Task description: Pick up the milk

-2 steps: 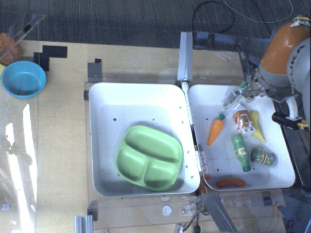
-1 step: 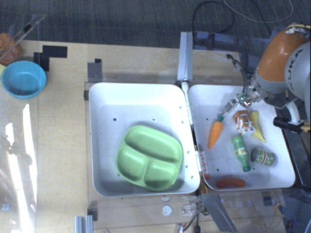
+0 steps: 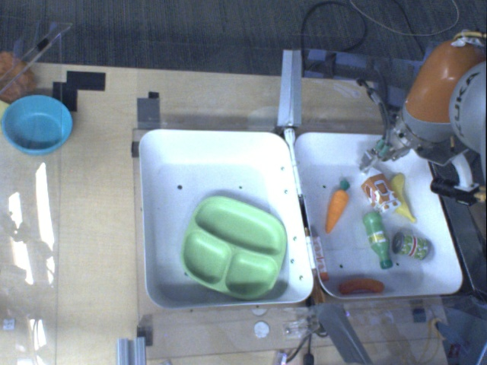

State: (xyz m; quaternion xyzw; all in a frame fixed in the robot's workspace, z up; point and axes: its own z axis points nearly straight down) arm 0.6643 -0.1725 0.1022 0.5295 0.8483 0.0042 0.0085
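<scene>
Milk carton (image 3: 380, 192), small, orange-and-white, lies in the right bin (image 3: 449, 280), just below and a bit left of the gripper (image 3: 383, 150). Gripper hangs over the bin's upper part, near the back wall; nothing visible between its tips, and can't tell whether it's spread or closed, too small and blurred. Carton and gripper look apart, w/ a strip of bare white bin floor between them.

Yellow banana (image 3: 402, 198) touches the carton's right side, below the gripper. Carrot (image 3: 335, 208), orange w/ green top, sits below-left of the gripper, left of the carton, not touching it. Green bottle (image 3: 376, 237) lies further down from the gripper, directly under the carton, cap end pointing to the bin's front. Green can (image 3: 412, 245) lies just right of the bottle. Red sausage (image 3: 361, 286) is farthest from the gripper in this bin, near the front rim.

Arm (image 3: 445, 90), grey w/ orange band, rises up-right of the gripper. Left bin (image 3: 160, 204) is well to the gripper's left and holds a green divided tray (image 3: 234, 245). Blue bowl (image 3: 36, 124) sits on the bench far left of the gripper, outside both bins.
</scene>
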